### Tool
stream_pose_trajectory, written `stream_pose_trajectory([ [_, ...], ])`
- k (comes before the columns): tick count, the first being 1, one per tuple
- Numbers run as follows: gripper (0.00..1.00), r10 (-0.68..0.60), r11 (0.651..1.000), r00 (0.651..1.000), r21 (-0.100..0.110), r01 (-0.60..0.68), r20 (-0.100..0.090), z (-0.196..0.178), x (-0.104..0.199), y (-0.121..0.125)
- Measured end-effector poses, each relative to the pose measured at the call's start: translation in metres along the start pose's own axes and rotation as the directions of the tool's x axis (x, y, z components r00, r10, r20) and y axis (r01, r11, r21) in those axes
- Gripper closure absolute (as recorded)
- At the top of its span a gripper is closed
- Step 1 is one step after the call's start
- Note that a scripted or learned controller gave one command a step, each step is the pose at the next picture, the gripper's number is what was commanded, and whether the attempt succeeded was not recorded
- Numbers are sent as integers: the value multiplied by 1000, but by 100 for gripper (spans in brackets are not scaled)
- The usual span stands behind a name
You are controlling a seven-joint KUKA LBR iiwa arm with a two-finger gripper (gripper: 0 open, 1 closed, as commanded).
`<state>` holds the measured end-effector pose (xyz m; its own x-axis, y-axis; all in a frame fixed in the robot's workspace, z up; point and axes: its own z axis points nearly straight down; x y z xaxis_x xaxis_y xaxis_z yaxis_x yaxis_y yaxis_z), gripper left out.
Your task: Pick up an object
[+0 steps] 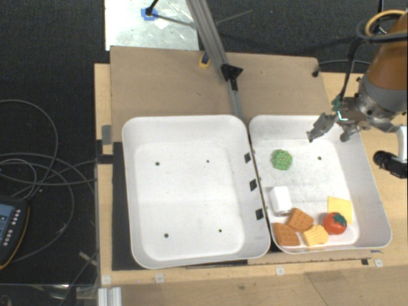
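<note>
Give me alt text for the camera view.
The arm's hand, fingers spread, hovers over the right bin's far edge, holding nothing. That bin holds a green ball, white block, tomato and orange and yellow pieces, clustered near its front.

One fixed camera hangs above the table [166,81] and looks down at a slant, far enough back to take in both white bins, the left bin [185,190] and the right bin [357,171], side by side. The arm [386,75] enters from the right edge of the view.
</note>
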<state>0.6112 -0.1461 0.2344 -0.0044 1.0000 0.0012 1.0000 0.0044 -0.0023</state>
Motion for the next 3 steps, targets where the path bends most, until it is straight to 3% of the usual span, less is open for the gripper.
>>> stream_pose_trajectory([
  [1,0,-1,1000,1000,-4,1,1,-2,0,1],
  [3,0,4,1000,1000,1,-4,1,112,-13,6],
])
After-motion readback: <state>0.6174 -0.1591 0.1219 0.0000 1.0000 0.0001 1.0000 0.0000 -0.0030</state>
